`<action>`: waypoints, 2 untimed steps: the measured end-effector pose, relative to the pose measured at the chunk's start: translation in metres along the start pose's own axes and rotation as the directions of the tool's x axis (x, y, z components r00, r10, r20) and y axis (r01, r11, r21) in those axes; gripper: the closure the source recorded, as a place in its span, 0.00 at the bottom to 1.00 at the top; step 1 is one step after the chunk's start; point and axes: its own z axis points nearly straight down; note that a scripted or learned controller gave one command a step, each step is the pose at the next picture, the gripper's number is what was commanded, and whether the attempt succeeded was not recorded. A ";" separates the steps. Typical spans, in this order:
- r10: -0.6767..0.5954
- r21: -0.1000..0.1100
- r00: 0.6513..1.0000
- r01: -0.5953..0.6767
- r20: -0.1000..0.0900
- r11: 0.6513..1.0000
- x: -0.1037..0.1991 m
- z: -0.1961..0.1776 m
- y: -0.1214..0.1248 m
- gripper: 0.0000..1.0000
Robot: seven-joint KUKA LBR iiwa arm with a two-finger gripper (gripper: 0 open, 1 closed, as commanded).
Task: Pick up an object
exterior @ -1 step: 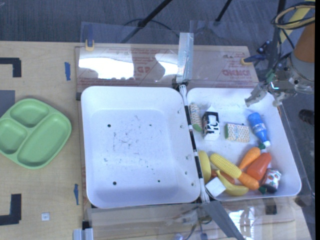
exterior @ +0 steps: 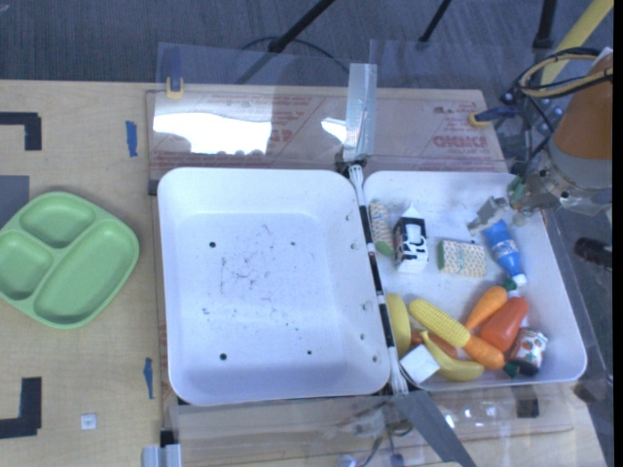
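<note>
All the pickable stuff was piled in the right white bin (exterior: 569,290): a blue plastic bottle (exterior: 503,249) in the upper right, orange plastic carrots (exterior: 492,321) and a yellow toy corn cob (exterior: 440,321) lower down. The end effector (exterior: 513,205) hung just above the bottle, probably lining up; couldn't tell its state. The left white bin (exterior: 195,202) sat beside.

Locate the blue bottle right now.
In the camera view, the blue bottle lies in the right bin, near its right wall. The gripper is just above it, the orange carrot just below, and a speckled sponge to its left.
</note>
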 end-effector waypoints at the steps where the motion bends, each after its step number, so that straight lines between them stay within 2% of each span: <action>1: -0.002 -0.022 1.000 0.002 0.001 1.000 0.008 0.026 -0.010 0.00; 2: -0.003 -0.025 1.000 0.003 0.009 1.000 0.007 0.015 -0.009 1.00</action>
